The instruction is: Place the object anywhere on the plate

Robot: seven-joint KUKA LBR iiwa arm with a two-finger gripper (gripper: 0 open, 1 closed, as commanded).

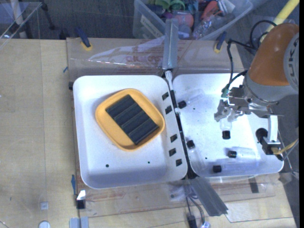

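A yellow-orange plate [105, 119] lies in the left bin [90, 167]. A dark, ribbed rectangular object [132, 119] rests flat on the plate, turned at a slant and covering most of its middle. My gripper [226, 114] hangs over the right bin [204, 103], far to the right of the plate and apart from the dark object. I see nothing held in it. Just below the gripper a small black piece [226, 135] sits on the bin floor.
A clear tube with a black cap [240, 152] lies near the right bin's front, with small black bits [216, 168] around it. The divider wall [173, 122] separates the bins. A clear box of colourful toys [190, 6] stands behind the bench.
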